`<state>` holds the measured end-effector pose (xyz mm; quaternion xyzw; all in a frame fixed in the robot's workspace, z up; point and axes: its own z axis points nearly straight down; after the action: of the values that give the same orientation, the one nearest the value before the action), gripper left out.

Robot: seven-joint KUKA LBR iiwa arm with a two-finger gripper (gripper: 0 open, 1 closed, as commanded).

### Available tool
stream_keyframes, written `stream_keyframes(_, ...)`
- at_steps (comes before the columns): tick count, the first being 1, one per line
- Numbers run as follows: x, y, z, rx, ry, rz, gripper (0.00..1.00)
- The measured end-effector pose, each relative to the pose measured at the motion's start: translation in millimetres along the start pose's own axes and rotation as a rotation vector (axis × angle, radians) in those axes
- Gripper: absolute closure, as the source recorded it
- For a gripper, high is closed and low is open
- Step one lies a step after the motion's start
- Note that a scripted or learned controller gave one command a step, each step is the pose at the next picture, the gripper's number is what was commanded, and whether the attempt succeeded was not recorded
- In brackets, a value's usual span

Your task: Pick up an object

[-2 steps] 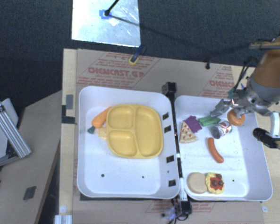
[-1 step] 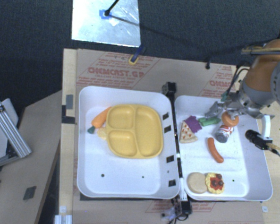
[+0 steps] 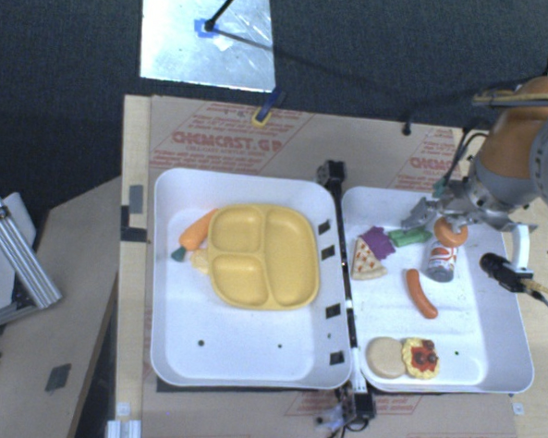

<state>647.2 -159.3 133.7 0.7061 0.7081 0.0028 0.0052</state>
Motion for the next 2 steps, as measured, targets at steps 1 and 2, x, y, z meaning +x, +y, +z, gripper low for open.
stream_keyframes(1, -0.4, 1.7, -10.9, -0.006, -0.003, -0.003, 1.00)
stream_keyframes(2, 0.9, -4.2, -71.6, 0.005, 0.002, -0.001, 1.00)
